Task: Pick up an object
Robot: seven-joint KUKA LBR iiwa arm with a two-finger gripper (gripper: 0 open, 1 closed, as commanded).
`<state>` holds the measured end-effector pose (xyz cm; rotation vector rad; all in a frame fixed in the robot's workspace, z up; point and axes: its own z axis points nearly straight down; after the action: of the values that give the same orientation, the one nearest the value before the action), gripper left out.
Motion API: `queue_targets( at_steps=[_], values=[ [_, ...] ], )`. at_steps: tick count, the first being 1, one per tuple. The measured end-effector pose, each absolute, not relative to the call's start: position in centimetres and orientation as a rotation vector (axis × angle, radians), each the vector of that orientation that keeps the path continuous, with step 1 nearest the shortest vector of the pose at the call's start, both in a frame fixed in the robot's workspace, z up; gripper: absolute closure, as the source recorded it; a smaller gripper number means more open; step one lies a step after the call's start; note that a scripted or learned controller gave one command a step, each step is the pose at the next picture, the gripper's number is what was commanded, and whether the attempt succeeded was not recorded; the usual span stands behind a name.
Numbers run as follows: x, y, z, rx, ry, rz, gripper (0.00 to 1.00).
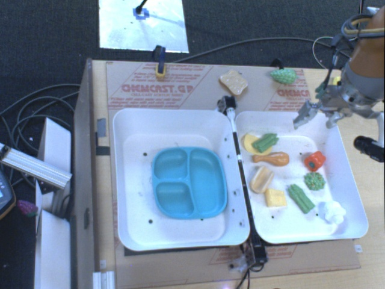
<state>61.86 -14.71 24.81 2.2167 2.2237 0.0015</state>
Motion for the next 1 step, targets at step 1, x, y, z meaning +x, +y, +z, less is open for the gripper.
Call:
queue_targets(
  at_steps=[1],
  values=[
    [59.50,-20.74,19.64,2.219,2.222,-0.001,0.00]
  ],
)
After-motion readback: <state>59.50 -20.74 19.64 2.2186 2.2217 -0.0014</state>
